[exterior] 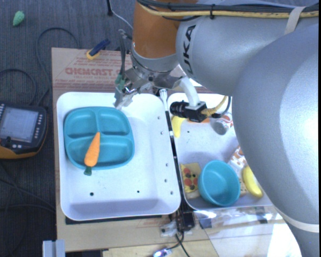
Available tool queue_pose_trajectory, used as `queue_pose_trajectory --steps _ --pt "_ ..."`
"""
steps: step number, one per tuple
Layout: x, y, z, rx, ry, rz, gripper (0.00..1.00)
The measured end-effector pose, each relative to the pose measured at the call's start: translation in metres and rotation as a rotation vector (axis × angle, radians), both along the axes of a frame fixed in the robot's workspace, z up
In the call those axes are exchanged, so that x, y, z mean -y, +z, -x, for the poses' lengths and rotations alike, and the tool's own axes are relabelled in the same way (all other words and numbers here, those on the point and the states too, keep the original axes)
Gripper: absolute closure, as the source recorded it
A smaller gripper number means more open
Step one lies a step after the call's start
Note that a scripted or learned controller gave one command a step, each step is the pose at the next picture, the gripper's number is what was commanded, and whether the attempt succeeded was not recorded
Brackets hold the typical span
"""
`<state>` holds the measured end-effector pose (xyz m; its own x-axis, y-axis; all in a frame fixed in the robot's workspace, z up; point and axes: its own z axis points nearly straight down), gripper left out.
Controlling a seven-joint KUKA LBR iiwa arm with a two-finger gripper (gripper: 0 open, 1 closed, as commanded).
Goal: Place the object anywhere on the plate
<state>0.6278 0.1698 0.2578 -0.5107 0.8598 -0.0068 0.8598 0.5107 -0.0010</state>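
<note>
A blue divided plate (pixel 104 123) lies in the left white bin (pixel 144 191). An orange carrot (pixel 92 150) with a green stub rests across the plate's lower left edge, its tip pointing up toward the plate's middle divider. My gripper (pixel 123 96) hangs over the bin's far edge, just above and right of the plate's top right corner, apart from the carrot. Nothing shows between its fingers.
The right bin (pixel 203 143) holds a blue bowl (pixel 219 183), a yellow banana (pixel 251 182), a pizza-slice toy (pixel 189 176), a yellow item (pixel 176 125) by the divider and a grey piece (pixel 220 125). A pendant (pixel 16 130) lies left of the bench.
</note>
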Motion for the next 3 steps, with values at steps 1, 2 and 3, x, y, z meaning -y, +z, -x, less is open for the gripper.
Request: queue_pose_trajectory --steps 1,2,3 --pt "0.000 0.009 0.000 0.000 0.000 0.000 1.00" --pt "0.000 0.018 -0.001 0.001 0.000 0.001 1.00" --pt "0.000 0.026 -0.001 0.001 0.000 0.002 1.00"
